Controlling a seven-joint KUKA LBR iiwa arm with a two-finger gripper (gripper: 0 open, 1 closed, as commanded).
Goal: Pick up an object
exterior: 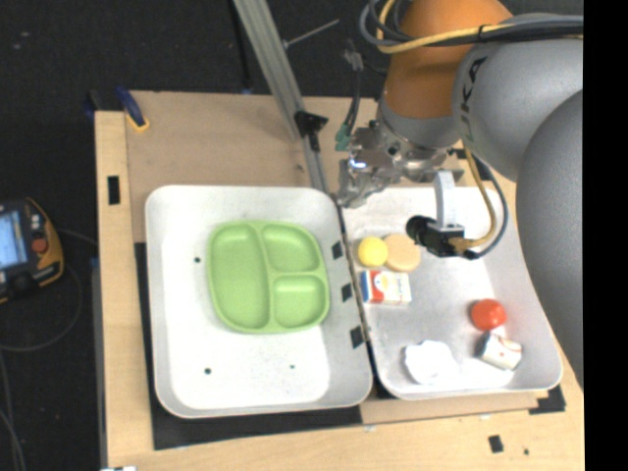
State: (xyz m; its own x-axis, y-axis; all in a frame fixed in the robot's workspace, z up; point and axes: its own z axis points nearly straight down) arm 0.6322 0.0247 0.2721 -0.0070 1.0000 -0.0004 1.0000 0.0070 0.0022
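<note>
Grey arm (530, 96), orange wrist band (442, 42), looped cables (392, 8).

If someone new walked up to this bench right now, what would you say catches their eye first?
Probably the big grey arm with its orange band, which reaches in from the right and hangs over the far end of the right bin. Next would be the bright green divided plate, alone in the middle of the left bin. Then the small cluster in the right bin: a yellow ball, a little box and a red ball.
</note>
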